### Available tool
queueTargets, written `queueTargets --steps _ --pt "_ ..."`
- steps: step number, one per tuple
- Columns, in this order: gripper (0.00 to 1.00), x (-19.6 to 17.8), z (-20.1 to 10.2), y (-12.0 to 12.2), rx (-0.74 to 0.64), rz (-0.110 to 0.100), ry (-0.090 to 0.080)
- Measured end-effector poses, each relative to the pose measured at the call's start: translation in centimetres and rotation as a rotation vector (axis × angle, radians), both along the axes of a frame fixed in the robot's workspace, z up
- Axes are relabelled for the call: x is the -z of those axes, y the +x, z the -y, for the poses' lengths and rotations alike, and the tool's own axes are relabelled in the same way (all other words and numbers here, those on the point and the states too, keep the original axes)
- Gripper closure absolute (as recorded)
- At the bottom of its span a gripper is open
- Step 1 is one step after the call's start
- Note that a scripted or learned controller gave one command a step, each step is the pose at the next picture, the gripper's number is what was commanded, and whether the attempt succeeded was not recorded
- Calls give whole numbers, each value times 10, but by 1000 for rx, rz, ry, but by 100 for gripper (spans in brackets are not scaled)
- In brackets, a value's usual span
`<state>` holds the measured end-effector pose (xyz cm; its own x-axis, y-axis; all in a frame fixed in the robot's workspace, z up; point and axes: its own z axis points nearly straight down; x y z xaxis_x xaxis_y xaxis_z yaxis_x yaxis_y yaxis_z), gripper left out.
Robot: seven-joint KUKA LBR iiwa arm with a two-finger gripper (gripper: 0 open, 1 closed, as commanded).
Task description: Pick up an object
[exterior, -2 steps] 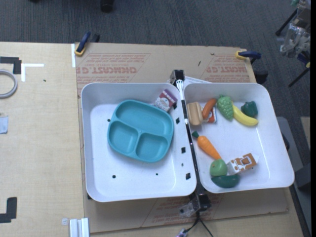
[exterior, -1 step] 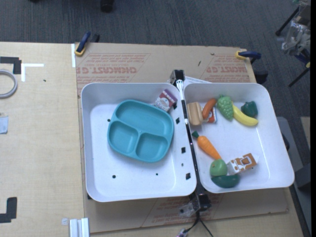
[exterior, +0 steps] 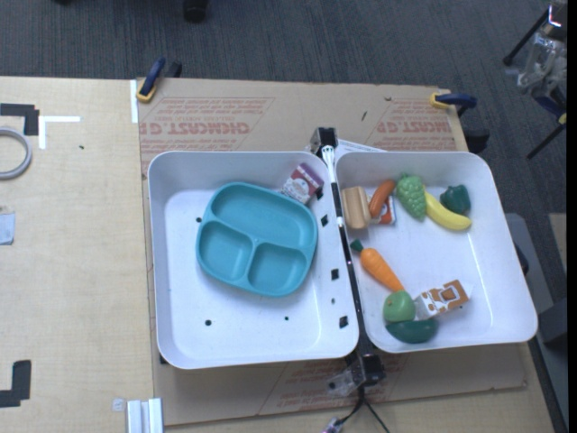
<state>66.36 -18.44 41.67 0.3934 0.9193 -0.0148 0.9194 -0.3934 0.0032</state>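
Two shallow white bins, the left bin (exterior: 176, 269) and the right bin (exterior: 491, 269), sit side by side on a sheet of brown cardboard (exterior: 234, 120) printed with red lettering, which lies on a light wooden bench (exterior: 68, 269). Blue and yellow clamps hold the cardboard at its far left corner (exterior: 151, 79) and far right corner (exterior: 453, 101), while a roll of tape (exterior: 11, 154) rests near the bench's left edge. Beyond the bench, dark grey carpet (exterior: 361, 25) shows with the black wheels of a chair (exterior: 194, 7) on it.
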Motion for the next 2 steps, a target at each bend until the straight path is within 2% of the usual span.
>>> queueTargets --steps 2 --pt "100 -18 -1 1 -7 -1 -3"
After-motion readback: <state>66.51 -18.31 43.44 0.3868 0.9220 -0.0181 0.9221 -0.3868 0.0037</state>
